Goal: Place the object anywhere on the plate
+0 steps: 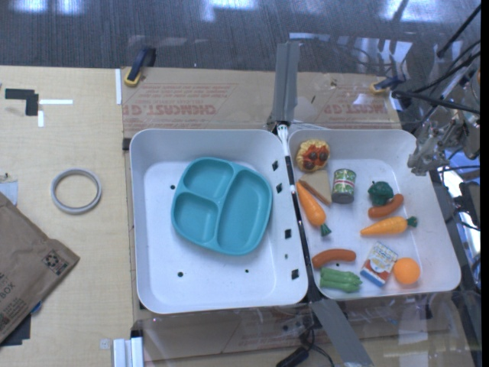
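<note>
We see plate (221, 205) central in left bin (149, 281), bare floor all round | toy food crowds right bin (443, 281) | pincer (422, 159) over its right rim; grip state we cannot tell
</note>
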